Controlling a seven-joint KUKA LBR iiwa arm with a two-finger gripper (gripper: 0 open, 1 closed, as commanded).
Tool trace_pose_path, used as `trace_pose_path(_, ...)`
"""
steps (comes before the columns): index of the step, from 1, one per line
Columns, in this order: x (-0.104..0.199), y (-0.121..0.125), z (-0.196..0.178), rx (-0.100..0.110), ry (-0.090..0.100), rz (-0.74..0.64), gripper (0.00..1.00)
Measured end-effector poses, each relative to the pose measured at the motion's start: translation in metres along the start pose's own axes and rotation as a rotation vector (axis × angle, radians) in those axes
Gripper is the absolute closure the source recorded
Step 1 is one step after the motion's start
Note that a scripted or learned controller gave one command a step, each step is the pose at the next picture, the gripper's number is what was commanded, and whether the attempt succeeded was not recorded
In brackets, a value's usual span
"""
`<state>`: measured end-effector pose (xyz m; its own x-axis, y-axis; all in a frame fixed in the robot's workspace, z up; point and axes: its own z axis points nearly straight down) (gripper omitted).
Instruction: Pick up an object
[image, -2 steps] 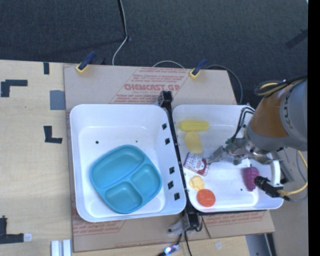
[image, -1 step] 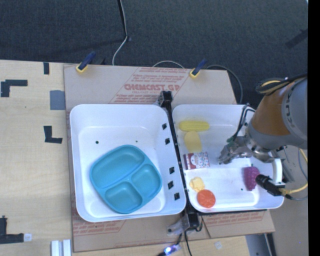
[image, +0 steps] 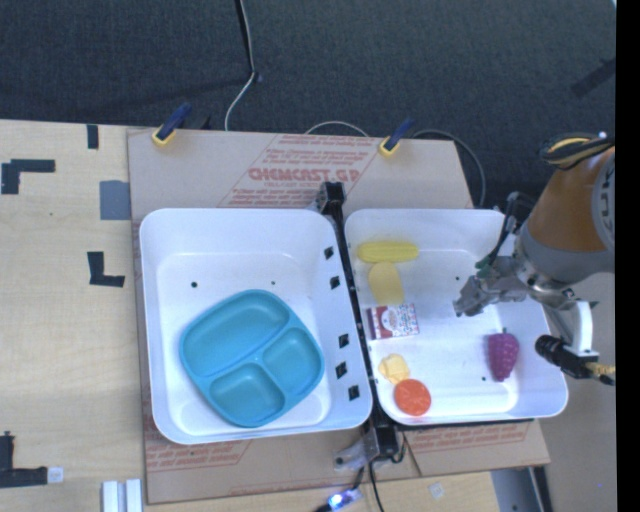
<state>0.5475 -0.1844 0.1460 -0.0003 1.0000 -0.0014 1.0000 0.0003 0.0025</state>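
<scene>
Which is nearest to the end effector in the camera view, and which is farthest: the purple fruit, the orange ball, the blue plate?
From the end effector:
1. Purple fruit, just below it in the right bin.
2. Orange ball, at that bin's lower left corner.
3. Blue plate, in the left bin.

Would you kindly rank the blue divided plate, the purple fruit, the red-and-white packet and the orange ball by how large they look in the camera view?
1. blue divided plate, by far the largest
2. red-and-white packet
3. purple fruit and orange ball: too alike to rank
</scene>
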Motion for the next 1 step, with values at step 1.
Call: trace_pose_path(1, 0.0043, 0.0104, -0.0497, -0.001, 0.000, -0.002, 1.00)
